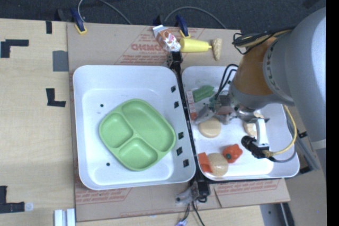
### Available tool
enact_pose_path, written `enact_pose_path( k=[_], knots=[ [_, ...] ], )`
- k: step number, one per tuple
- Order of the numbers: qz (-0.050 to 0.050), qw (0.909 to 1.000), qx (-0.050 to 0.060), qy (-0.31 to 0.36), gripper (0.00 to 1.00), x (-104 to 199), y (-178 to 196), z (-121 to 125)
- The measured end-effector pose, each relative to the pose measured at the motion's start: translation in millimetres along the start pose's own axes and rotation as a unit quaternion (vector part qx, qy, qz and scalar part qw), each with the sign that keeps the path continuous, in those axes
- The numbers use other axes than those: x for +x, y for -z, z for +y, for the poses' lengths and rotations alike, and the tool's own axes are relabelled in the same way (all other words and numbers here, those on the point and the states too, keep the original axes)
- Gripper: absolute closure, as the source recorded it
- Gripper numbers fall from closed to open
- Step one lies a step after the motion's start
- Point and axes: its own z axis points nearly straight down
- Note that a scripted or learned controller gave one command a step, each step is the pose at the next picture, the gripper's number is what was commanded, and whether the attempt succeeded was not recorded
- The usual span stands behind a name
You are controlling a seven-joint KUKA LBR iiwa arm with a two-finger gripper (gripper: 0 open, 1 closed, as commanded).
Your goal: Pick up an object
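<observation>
In the right bin (275, 169) lie several small items: a green block (203, 93), a round beige piece (210, 128), a tan rounded piece (217, 164) with an orange bit beside it, a red piece with a green top (232, 153) and a pale piece (250, 127). My gripper (214, 111) is low in this bin, just above the round beige piece and below the green block. The grey arm with its orange band (251, 74) covers the bin's upper right part.
The left bin (87, 82) holds a green divided plate (136, 134). Behind the bins on the cardboard lie a yellow toy (195, 46) and a small packet (166, 38). Blue clamps and cables sit at the bench's back edge.
</observation>
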Motion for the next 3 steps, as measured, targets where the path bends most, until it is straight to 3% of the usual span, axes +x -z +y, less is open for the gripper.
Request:
enact_pose_path(
  k=[1, 2, 3],
  knots=[
    [0.000, 1.0000, 0.001, 0.000, 0.00, 0, -1, 45],
    [0.000, 1.0000, 0.001, -0.001, 0.00, -9, 0, -16],
    [0.000, 1.0000, 0.001, -0.001, 0.00, -2, 0, 4]
  ],
)
